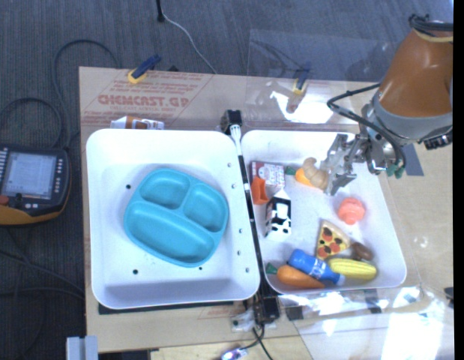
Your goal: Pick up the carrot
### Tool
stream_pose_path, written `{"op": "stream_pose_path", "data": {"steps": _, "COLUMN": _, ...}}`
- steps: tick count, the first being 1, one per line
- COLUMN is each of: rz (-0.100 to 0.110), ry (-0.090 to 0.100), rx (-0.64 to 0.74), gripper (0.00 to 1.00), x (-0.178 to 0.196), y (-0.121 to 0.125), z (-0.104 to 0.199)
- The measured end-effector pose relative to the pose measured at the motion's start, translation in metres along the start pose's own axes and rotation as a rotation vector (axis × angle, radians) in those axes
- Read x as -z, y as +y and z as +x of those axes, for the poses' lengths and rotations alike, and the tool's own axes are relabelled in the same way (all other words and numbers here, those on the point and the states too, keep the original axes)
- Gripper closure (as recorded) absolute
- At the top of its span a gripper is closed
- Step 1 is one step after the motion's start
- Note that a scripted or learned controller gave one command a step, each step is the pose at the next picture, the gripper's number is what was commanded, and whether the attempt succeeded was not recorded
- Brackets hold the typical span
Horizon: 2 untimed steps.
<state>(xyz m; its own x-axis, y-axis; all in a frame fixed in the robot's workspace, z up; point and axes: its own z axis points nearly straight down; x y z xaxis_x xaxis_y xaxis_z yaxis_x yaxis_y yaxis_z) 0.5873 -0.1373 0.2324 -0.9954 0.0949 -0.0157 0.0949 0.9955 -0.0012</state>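
The carrot (297,277) is an orange tapered toy lying on its side at the near edge of the right bin (389,223), tucked against a blue bottle (314,265). My gripper (342,169) hangs over the far part of the same bin, well beyond the carrot and apart from it. It is just to the right of a small tan and orange toy (311,175). Nothing shows held in it.
Around the carrot lie a yellow corn cob (353,268), a pizza slice (333,239), a pink toy (351,210), a cow-patterned box (278,214) and a red and white carton (267,177). The left bin (104,276) holds a blue divided plate (178,214).
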Motion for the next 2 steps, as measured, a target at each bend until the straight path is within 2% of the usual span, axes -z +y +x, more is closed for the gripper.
{"op": "stream_pose_path", "data": {"steps": 1, "rz": -0.002, "ry": 0.004, "rx": 0.109, "gripper": 1.00, "x": -0.135, "y": -0.042, "z": 0.029}}
{"op": "stream_pose_path", "data": {"steps": 2, "rz": 0.001, "ry": 0.007, "rx": -0.193, "gripper": 1.00, "x": -0.035, "y": -0.030, "z": -0.014}}
